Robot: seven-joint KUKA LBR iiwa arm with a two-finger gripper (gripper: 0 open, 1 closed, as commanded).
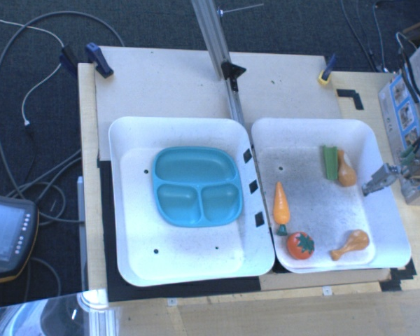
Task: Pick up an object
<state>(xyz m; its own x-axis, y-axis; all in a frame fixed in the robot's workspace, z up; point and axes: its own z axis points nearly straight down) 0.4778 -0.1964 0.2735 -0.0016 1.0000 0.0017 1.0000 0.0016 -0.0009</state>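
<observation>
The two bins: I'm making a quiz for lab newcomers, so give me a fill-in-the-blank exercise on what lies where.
1. The blue divided plate lies in the ____ bin.
2. The carrot lies in the right bin, just above the ____.
3. The blue plate has ____ compartments.
4. The gripper is at the right bin's ____ rim.

Missing words: left; tomato; three; right

Carrot (281,203), tomato (300,245), two drumsticks (351,243) — right bin, all lying loose
</observation>
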